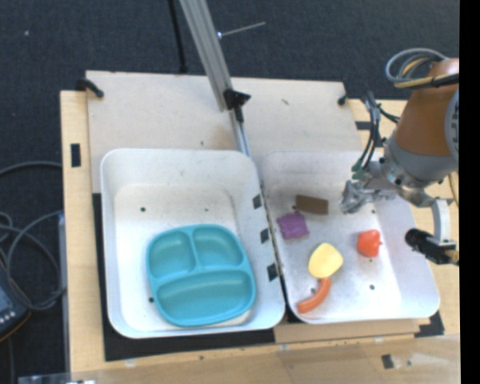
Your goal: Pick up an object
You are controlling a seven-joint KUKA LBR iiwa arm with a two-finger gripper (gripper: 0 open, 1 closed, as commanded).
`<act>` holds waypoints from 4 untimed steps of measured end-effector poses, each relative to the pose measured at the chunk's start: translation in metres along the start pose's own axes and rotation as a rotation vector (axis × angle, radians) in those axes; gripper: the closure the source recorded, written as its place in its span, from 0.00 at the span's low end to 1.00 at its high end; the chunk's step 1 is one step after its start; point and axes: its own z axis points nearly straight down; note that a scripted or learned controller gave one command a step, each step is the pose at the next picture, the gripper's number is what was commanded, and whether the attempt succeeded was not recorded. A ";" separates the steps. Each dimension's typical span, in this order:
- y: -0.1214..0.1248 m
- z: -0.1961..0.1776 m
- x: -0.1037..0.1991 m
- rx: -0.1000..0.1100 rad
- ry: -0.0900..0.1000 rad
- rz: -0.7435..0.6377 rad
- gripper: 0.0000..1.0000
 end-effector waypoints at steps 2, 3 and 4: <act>-0.002 -0.053 0.053 0.003 0.003 -0.005 1.00; -0.007 -0.061 0.104 0.005 0.004 -0.006 1.00; -0.007 -0.052 0.150 0.007 0.002 -0.004 1.00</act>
